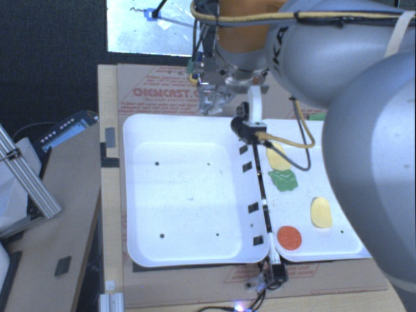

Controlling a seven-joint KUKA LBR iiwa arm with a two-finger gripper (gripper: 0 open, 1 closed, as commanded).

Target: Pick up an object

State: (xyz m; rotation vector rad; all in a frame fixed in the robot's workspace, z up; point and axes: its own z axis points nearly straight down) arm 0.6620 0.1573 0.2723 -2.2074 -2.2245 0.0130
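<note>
A: Where is the gripper (213, 103), and what is its state?

B: It hangs below the orange band (250, 12) of the arm (338, 57), over the far rim of the left bin (140, 135), near the printed cardboard (156, 86) beneath both bins. Its metal tip is small and blurred against the cardboard; whether it is released, clenched or grasping cannot be told. Nothing is visibly held.

A: What lies just beside it?

B: A white bracket with a black fitting (250, 125) sits over the divide between the bins, and a yellow cable (292, 145) loops from it over the right bin (325, 249).

A: And the objects for picking?

B: All rest in the right bin, apart from the gripper. A pale yellow piece (278, 159) lies nearest the divide, touching a green leafy piece (284, 179) just in front of it. A yellow oval (321, 212) lies nearer the front, and an orange-red disc (289, 237) sits by the front corner next to the divide. A green sliver (316, 116) shows at the far rim, partly hidden by the arm.
</note>
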